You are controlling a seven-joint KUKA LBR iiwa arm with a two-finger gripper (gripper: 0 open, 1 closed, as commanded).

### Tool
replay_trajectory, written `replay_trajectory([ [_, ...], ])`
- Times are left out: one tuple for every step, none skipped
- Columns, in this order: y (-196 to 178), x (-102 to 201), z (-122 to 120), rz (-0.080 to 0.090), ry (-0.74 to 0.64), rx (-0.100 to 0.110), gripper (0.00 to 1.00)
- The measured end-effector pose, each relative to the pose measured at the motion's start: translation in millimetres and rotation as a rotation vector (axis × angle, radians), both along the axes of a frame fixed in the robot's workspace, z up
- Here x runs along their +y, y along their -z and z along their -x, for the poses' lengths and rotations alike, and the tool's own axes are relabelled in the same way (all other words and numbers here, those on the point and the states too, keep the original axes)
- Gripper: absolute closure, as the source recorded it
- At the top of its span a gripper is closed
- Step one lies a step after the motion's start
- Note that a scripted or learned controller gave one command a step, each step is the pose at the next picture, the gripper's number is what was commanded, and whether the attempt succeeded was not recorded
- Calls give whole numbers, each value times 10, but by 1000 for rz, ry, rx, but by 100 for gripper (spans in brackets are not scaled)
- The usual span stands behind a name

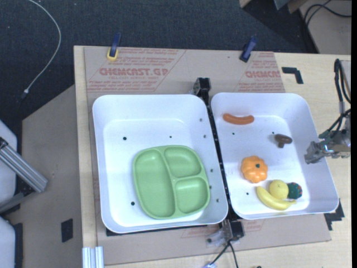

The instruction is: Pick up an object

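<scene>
A green divided plate (170, 181) lies in the left bin (111, 116); a sausage (239, 118), pumpkin (254, 169) and banana (272, 199) occupy the right bin (304, 108), gripper (315, 152) at its edge.

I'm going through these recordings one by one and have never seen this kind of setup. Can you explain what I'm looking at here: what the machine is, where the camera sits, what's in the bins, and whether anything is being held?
There is one picture, taken by a fixed camera above a bench, looking down at a slant. The machine is a robot arm reaching in from the right; what shows of it is its gripper, hanging at the right rim of the right bin. I cannot tell whether it is open or shut, and nothing is visibly held.

Two shallow white bins sit side by side. The left bin holds a green divided plate. The right bin holds toy food: a sausage near the top, a small brown piece, an orange pumpkin, and at the bottom a banana, a lemon and a small dark green piece close together.

The job, picking something up, looks not yet done.
</scene>
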State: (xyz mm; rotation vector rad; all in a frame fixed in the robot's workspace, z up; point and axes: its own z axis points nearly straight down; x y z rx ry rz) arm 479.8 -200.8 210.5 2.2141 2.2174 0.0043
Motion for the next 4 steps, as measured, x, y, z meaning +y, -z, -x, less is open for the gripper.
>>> replay_trajectory([
  [-251, -3, -10, -1, 1, 5, 100],
  [-332, 506, -202, -3, -5, 4, 100],
  [-367, 939, -374, -4, -5, 5, 100],
  [-417, 1396, -661, -4, -5, 4, 100],
])
